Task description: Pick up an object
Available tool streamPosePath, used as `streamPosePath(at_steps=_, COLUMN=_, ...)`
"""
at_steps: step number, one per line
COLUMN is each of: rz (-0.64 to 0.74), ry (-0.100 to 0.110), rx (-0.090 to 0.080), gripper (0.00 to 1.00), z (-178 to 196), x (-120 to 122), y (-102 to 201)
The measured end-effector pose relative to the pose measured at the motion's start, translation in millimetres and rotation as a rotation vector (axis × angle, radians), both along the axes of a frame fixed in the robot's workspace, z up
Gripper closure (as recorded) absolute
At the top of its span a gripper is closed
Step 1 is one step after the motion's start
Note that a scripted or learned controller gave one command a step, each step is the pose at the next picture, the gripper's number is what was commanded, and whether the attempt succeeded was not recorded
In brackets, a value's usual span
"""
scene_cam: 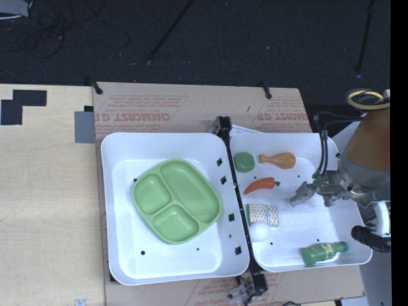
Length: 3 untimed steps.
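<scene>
Right bin: six items are held.
- Green round piece, near the divider at the far end.
- Orange drumstick-shaped toy, just beside the green piece.
- Red-orange pepper-like toy, below these.
- Patterned small packet, near the divider.
- White egg-like ball, touching or just below the packet.
- Green bottle, lying on its side at the near edge.

Left bin: a green sectioned plate is held, set at a slant.

End effector: poised over the bare middle of the right bin; nothing is seen between its parts, and whether it is spread or pressed together cannot be told.

Step judged in hand: approach to a pick. The pepper-like toy is judged the nearest candidate. A descent centred across its narrow width is advised, with closure made only once the bin floor is reached, since a rounded toy is likely to be squeezed out sideways.
</scene>
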State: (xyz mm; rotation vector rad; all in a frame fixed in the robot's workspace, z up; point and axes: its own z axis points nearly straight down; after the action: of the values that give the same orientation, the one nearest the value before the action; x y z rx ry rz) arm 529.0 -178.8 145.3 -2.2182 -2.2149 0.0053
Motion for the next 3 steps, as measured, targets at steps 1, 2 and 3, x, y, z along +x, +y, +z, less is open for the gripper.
streamPosePath(at_steps=1, rz=-0.003, ry=-0.002, rx=-0.001, gripper=1.00, z=12, x=0, y=-1)
streamPosePath(at_steps=2, rz=0.003, ry=-0.010, rx=-0.003, gripper=1.00, z=75, x=0, y=-4)
streamPosePath(at_steps=3, rz=0.003, ry=-0.009, rx=-0.003, gripper=1.00, z=120, x=0, y=-5)
